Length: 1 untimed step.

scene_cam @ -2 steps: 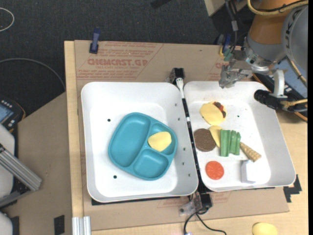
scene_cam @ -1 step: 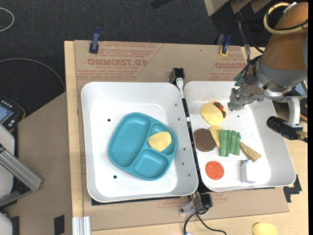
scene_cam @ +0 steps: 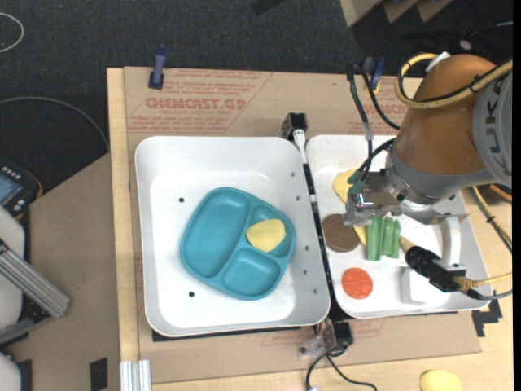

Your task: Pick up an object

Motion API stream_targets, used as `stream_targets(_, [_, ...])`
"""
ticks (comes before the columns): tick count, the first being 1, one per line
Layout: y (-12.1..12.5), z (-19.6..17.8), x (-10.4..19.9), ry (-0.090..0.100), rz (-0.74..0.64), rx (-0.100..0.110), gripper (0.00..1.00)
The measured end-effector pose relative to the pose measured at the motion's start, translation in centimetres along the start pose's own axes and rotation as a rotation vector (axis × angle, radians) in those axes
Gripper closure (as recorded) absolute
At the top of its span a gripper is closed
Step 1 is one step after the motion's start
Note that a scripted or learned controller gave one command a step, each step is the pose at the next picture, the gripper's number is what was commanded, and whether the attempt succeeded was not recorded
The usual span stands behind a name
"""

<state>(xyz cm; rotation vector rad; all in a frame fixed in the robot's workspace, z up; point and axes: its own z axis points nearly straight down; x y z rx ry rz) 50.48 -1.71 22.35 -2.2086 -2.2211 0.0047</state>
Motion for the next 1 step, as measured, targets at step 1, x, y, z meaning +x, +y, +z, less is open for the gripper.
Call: stream_targets(1, [-0.15,-12.38,3.19,-0.003,0.000,-0.021,1.00])
